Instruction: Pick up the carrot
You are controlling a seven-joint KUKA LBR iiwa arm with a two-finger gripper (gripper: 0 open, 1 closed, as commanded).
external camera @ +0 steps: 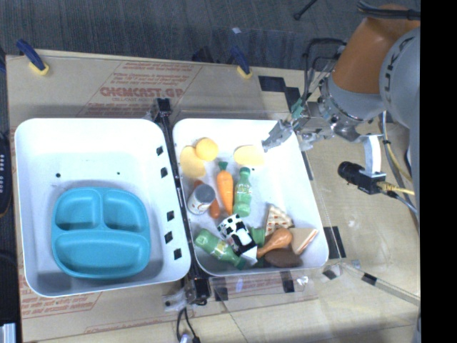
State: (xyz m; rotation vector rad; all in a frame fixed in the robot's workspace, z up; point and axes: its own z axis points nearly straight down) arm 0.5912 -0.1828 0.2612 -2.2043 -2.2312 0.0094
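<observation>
Where carrot [225, 189] lies, green bottle [243, 191] touches, can [201, 199] near.

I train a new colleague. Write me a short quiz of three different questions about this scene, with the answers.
1. True or false: the carrot lies in the same bin as the blue divided tray.
2. Which thing touches the carrot's right side? A) green bottle B) can C) waffle
3. Fill in: the tool hovers over the right bin's ____ edge, top or bottom of the picture.

Key: 1 false; 2 A; 3 top.
</observation>
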